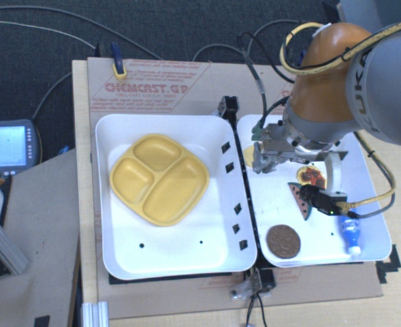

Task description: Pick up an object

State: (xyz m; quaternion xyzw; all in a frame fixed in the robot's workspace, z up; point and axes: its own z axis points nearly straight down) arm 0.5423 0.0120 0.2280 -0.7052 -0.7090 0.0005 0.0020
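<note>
My gripper hangs over the right bin; the brown disc lies nearer the camera, apart.

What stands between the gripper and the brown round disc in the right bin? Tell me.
Nothing visible does. The gripper hangs over the upper part of the right bin, and the brown disc lies below it near the front edge, with bare white floor between them. The pizza slice toy sits off to the right.
</note>
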